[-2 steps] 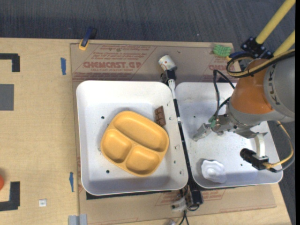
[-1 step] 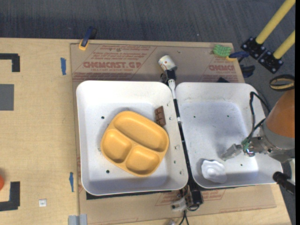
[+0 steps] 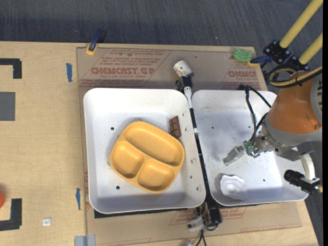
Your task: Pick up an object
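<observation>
I'm looking down on the surface now, two white bins side by side on a brown cardboard sheet. The arm comes in from the right, orange band bright above the wrist, and it's leaning over the right bin. The claw is low inside that bin, pointing left and down toward the bin floor. From here I can't tell whether it's spread or pinched; it's small and grey against the white, and I see nothing between its tips.

Just below the claw, near the front wall of the right bin, sits a small white lumpy object. It's apart from the claw, not touching it, resting on the bin floor.

Over in the left bin there's a big yellow divided tray, three compartments, lying at a slant across the middle. Beside its upper right edge, against the bin's right wall, a small brown block stands close to the tray; I can't say if they touch.

Behind the bins, where they meet, a white-tipped black fixture sits on the cardboard. A yellow and blue clamp grips the cardboard's back left corner, a green one the back right.
</observation>
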Motion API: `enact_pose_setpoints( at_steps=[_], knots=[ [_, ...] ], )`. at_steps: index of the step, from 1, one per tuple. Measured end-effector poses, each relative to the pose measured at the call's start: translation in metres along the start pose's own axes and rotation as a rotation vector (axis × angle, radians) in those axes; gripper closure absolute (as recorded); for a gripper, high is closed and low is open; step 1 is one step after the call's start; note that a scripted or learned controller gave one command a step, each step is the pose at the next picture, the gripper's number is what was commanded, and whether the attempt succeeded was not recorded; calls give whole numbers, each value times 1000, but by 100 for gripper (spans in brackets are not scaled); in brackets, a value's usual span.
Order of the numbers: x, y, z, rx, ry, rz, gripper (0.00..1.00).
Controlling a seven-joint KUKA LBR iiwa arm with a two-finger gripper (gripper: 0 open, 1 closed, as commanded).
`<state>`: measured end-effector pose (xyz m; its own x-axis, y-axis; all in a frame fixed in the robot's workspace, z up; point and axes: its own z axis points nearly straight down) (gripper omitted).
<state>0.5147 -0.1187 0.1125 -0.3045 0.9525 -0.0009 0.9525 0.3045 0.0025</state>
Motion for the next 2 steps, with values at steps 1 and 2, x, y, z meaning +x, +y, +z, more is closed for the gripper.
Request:
enact_pose_setpoints(
  at_steps=[1,2],
  knots=[
    [-83,31,27,0,-2,-106,0],
    [-96,111,27,-1,-1,-212,0]
  ],
)
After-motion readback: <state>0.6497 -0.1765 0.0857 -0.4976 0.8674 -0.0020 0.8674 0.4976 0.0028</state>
